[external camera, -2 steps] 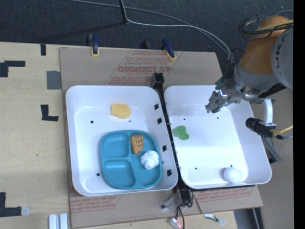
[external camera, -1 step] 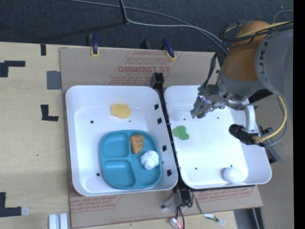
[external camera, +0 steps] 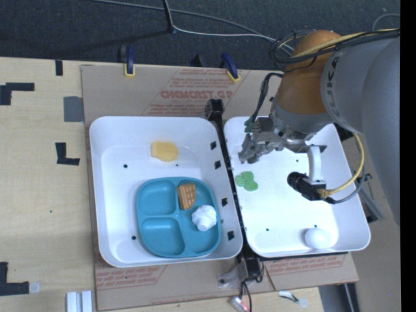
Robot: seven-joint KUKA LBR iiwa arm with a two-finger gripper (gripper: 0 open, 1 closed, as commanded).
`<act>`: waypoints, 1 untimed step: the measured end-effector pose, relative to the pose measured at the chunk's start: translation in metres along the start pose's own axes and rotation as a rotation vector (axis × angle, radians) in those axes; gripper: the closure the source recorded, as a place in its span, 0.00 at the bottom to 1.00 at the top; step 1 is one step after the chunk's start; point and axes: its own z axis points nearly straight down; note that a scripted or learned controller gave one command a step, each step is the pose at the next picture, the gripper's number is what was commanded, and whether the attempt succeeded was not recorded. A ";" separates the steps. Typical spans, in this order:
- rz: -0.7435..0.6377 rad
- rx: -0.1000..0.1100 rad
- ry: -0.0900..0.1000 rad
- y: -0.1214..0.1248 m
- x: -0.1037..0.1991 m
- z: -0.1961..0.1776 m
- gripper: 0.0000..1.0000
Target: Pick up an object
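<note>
Green obj (external camera: 246, 181) lies in rt bin (external camera: 338, 236), just below tool (external camera: 249, 153); tool's grip state unclear.

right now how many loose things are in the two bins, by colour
yellow: 1, the yellow piece in the left bin
blue: 1, the blue tray
brown: 1, the brown block on that tray
white: 2, the white lump on the tray, the white ball in the right bin
green: 1, the green piece
total: 6

My arm, grey with an orange band

At the right of the frame my grey arm (external camera: 364, 90) carries an orange band (external camera: 311, 51), looped black and yellow cables (external camera: 344, 184), and a dark metal wrist above my fingers (external camera: 247, 153).
</note>
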 end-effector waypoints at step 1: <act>0.000 -0.002 0.000 -0.007 0.049 -0.015 1.00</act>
